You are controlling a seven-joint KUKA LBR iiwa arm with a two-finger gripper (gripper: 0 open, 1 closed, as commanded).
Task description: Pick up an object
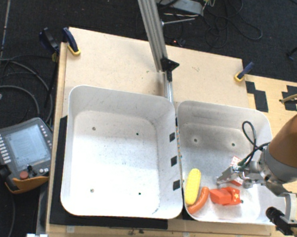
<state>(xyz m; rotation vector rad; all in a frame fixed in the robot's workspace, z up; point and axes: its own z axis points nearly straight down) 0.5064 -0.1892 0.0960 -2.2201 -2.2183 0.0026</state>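
Observation:
In the right bin [213, 124] a yellow corn cob [193, 185] lies near the front left, with an orange carrot [198, 200] curving beside it. A red pepper-like object [226, 197] rests to their right. My gripper [231, 176] hangs just above and behind the red object, low in the bin, its metal fingers [224, 178] pointing left. The red object lies below the fingers, not between them. The grey arm with its orange band [294, 144] reaches in from the right.
The left bin [85, 101] stands beside the right one. A slanted metal pole [155, 34] crosses the back of the bench. Yellow clamps [73, 49] hold the bench corners. A teach pendant [22, 149] lies on the floor at the left.

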